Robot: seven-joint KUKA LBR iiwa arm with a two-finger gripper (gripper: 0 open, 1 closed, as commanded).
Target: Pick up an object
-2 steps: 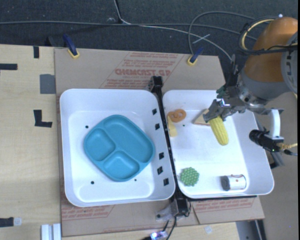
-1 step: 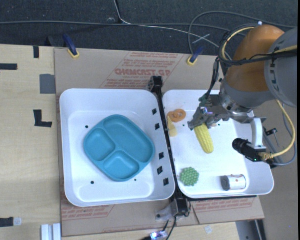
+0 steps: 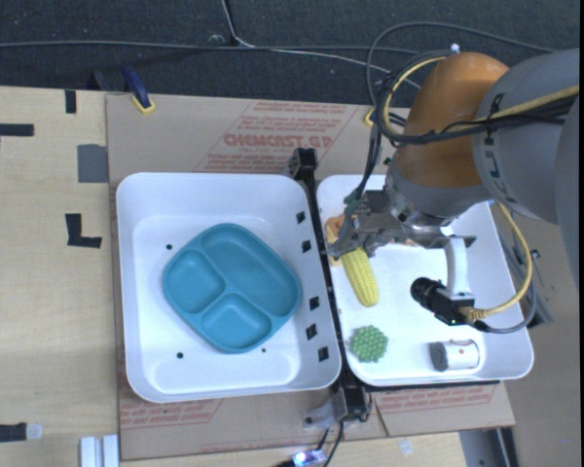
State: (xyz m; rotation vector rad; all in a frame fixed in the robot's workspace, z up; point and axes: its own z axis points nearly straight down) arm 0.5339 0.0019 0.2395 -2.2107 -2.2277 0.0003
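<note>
My gripper hangs low over the left side of the right bin, under the grey wrist and orange band. A yellow corn cob lies lengthwise right below it, its upper end touching or tucked under the gripper. A small orange thing peeks out at the gripper's left, by the bin's wall. A green knobbly ball rests nearer the front. A short white cylinder with a grey end lies at the front right.
The left bin holds a blue divided plate. A black divider with clips runs between the bins. Cables loop over the wrist at the back.
</note>
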